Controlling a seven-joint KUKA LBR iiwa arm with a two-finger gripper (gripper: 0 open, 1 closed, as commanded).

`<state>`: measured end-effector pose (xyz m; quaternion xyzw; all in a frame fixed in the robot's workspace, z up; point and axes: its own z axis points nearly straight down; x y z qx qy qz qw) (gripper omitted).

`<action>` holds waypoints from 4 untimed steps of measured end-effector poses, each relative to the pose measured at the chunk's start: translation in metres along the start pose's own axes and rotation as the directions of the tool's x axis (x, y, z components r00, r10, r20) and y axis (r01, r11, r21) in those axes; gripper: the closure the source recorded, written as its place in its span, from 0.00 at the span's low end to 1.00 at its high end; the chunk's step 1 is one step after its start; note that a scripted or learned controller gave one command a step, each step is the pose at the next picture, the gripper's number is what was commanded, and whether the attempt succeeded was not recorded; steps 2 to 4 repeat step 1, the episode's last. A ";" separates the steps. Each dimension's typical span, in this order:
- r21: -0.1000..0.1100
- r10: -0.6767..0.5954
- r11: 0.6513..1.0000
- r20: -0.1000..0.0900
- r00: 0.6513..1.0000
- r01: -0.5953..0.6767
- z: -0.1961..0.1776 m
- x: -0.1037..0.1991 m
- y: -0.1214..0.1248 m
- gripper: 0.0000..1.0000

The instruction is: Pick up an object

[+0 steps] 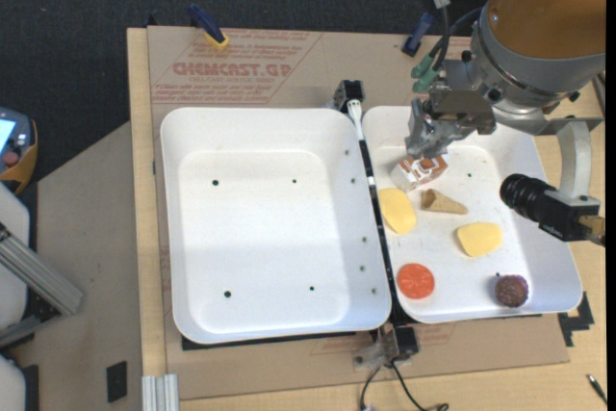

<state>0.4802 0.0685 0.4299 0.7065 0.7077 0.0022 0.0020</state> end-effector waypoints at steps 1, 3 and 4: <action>-0.002 -0.006 1.000 -0.003 1.000 0.006 -0.057 0.061 0.000 1.00; -0.002 -0.006 1.000 -0.003 1.000 0.006 -0.057 0.061 0.000 1.00; -0.002 -0.006 1.000 -0.003 1.000 0.006 -0.057 0.061 0.000 1.00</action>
